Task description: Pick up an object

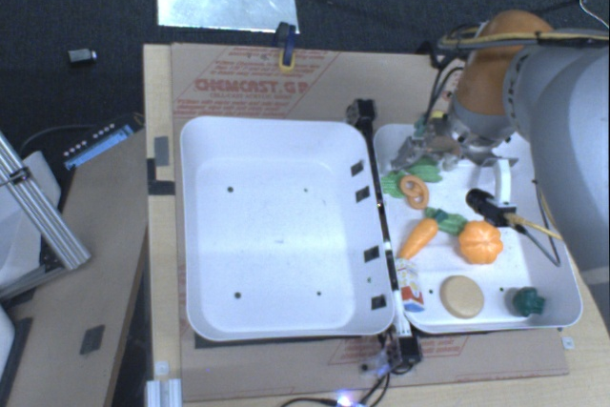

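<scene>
A dark carpeted floor is surrounding the surface (248,71), where two shallow white bins are sitting side by side on cardboard: the left bin (276,224) and the right bin (558,286), which is carrying the toys. The jaws (426,151) are hanging low over the far corner of the right bin; whether they are released or clenched I cannot tell. Just below them a green leafy toy (412,176) and a pretzel (415,190) are lying, seemingly touching. Further toward the viewer are lying a toy carrot (419,236), an orange fruit (479,242), a round biscuit (462,295) and a small green piece (526,301). The carrot's long axis is running diagonally, leaves pointing up-right. The crowding looks risky: the jaws could be nudging the pretzel aside or pinching two things together.
</scene>
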Robot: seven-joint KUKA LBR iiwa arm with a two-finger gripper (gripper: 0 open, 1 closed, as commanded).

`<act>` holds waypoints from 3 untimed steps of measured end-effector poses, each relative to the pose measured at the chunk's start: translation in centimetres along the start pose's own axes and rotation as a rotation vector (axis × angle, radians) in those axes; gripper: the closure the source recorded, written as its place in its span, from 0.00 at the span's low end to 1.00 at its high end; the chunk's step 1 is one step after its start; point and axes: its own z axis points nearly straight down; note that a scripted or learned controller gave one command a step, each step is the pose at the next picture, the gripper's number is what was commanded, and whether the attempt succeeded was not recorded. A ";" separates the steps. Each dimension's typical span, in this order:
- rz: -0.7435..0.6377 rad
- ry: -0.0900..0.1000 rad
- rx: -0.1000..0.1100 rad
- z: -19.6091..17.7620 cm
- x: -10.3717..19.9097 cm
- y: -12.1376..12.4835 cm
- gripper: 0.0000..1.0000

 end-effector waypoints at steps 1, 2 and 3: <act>0.010 0.001 0.013 0.3 1.3 -3.4 0.00; 0.009 0.003 0.006 -0.9 1.3 -3.1 1.00; -0.003 0.006 0.002 -11.6 9.8 -1.2 1.00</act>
